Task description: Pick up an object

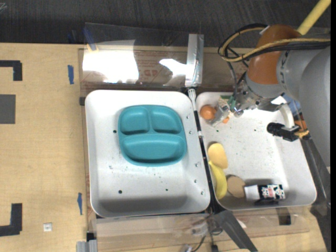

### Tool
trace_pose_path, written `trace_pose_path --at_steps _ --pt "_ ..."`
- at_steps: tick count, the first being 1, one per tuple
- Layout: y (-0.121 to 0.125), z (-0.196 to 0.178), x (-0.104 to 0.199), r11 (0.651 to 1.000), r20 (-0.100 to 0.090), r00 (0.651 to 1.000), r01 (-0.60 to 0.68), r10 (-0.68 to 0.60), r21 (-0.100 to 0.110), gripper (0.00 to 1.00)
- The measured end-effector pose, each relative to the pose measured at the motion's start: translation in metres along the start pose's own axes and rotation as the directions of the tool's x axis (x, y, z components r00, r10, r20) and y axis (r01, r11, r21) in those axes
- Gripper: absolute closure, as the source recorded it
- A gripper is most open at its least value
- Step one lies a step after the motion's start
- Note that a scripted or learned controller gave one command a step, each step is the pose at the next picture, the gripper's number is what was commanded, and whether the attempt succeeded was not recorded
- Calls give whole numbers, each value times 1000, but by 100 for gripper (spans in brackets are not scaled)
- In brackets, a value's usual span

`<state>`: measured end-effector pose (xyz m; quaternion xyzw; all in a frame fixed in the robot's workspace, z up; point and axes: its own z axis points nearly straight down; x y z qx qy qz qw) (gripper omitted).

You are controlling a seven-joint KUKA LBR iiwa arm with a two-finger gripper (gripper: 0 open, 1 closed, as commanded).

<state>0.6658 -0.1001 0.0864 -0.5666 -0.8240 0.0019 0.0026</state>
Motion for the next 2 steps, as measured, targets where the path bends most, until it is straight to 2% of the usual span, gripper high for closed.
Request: trace_pose_path --at_steps 1,2 --pt "-4 -8 0 1000 -2 1000 3 -3 15 100" --pt "30 -103 71 992 2 992 -128 128 -17 100"
